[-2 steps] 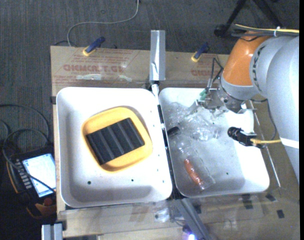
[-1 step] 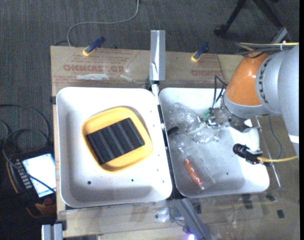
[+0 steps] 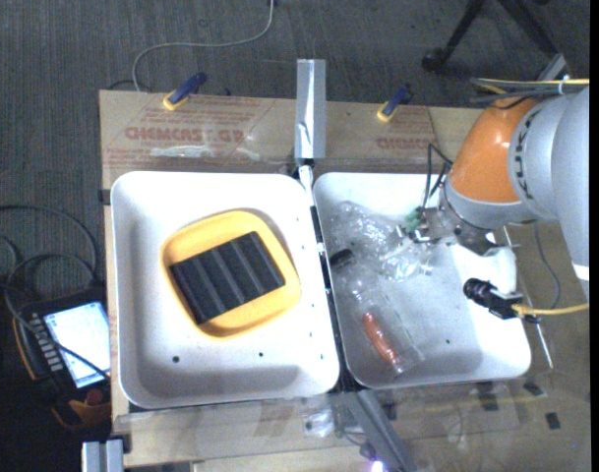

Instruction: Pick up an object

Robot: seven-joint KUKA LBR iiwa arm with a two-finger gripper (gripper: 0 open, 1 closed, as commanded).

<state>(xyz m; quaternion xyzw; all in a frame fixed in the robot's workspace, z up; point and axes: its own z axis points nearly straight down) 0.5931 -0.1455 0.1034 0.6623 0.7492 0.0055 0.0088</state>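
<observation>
In the left bin [image 3: 142, 214] lies a yellow, rounded-square object with a black ribbed top [image 3: 232, 271]. The right bin [image 3: 496, 357] holds crumpled clear plastic [image 3: 370, 232], a clear bottle with an orange-red piece inside [image 3: 380, 336] near the front, and a small black item [image 3: 340, 258] by the left wall. My gripper [image 3: 429, 226] is low over the back right part of the right bin, at the right edge of the clear plastic. The wrist and orange band above it hide its tip.
A divider wall [image 3: 319, 254] separates the two bins. A black plug on a yellow cable [image 3: 488, 295] hangs from the arm over the right bin's right side. Blue and yellow clamps [image 3: 185, 89] hold the cardboard backing behind the bins.
</observation>
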